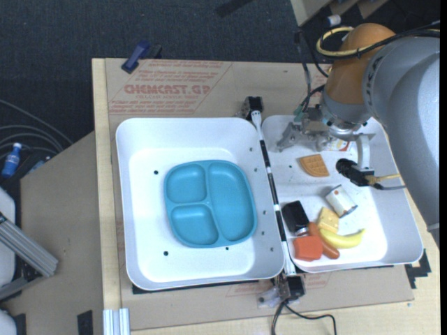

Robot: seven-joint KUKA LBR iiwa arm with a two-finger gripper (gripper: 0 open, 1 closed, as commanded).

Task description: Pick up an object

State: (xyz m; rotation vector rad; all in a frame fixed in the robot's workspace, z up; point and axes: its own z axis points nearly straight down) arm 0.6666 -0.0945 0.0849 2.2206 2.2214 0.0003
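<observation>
A tan, waffle-textured wedge (313, 165) is lying flat in the right bin (398, 246), just below the gripper (316, 132). Whether the gripper is open or closed cannot be told. A banana (340, 235), black block (294, 216) and white cylinder (341, 201) are resting nearer the front. A blue divided plate (209, 202) is sitting in the left bin (140, 187).

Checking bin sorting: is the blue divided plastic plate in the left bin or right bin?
Left bin. The blue divided plastic plate lies flat inside the left white bin, its three compartments facing up.
</observation>
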